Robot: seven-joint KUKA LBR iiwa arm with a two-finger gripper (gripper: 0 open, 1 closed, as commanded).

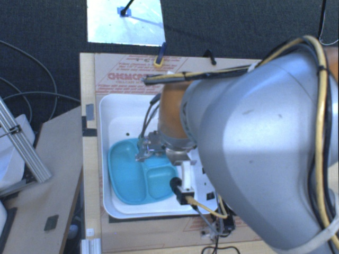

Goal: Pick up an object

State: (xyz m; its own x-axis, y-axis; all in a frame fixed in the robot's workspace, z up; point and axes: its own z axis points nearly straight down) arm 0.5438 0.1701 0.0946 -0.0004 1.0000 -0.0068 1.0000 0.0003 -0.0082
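Big grey arm [265,142] reaches down into the white bin [119,112] over a blue tray [130,176]

The blue tray with two parts lies flat in the bin, at the near side; the pincer [144,151] hangs right above the tray's top edge; I cannot tell how the pincer stands or if it touches the tray; the bin sits on the bench [63,142]

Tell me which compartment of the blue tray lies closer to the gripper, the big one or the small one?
The big one. The gripper hangs over its right rim, while the small compartment lies further down the blue tray, toward the view's bottom.
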